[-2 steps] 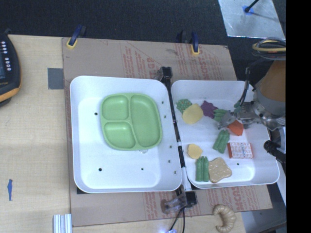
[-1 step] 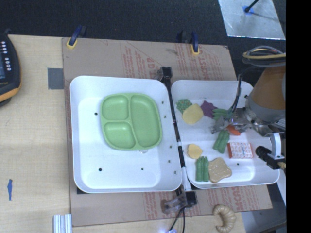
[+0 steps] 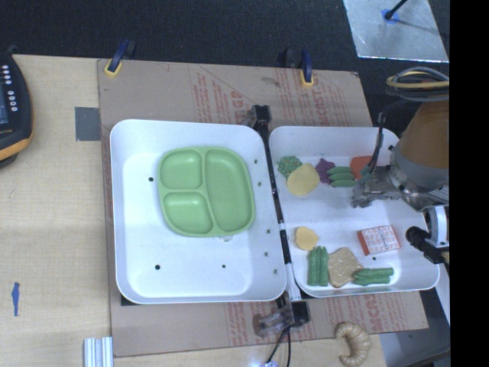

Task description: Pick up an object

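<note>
Two white bins side by side on the bench, and the left bin (image 3: 134, 205) carries a green divided plate (image 3: 206, 190) sitting about in its middle. The action is over in the right bin (image 3: 412, 277), where the arm's gripper (image 3: 367, 193) hangs low in the far-right part, just beside a small green piece (image 3: 341, 176) and an orange-red piece (image 3: 361, 164); from this angle I can't make out its state or whether it has anything. To its left lie a purple item (image 3: 325, 167), a yellow round piece (image 3: 303, 180) and a dark green leafy bit (image 3: 289, 164). Nearer the front there's a small yellow piece (image 3: 306, 238), a red-and-white box (image 3: 379, 239), a green bundle (image 3: 318, 265), a tan slice (image 3: 342, 265) and a green pod (image 3: 373, 276), all lying well apart from the gripper.
</note>
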{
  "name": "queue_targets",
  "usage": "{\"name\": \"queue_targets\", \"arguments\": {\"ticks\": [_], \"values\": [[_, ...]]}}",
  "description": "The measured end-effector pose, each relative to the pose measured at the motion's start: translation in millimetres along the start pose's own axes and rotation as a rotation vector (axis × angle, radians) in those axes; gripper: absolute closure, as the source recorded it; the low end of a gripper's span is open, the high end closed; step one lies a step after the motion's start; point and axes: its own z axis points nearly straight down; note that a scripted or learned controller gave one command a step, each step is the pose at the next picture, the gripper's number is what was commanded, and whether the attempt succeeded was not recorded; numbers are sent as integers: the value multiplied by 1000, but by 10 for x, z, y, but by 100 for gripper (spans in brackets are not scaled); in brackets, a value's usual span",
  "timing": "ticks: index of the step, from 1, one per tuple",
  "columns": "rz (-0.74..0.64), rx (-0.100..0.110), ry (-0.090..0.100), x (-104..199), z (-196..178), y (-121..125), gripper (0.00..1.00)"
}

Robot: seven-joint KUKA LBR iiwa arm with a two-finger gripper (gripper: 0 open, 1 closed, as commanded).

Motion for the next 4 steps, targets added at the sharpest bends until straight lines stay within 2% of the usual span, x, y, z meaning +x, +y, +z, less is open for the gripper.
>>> {"name": "queue_targets", "arguments": {"ticks": [1, 2, 3, 4], "values": [[-7, 6, 14, 385, -1008, 593, 100], [-2, 18, 15, 362, -945, 551, 0], [3, 21, 12, -382, 109, 961, 0], [-5, 16, 12, -356, -69, 981, 100]]}}
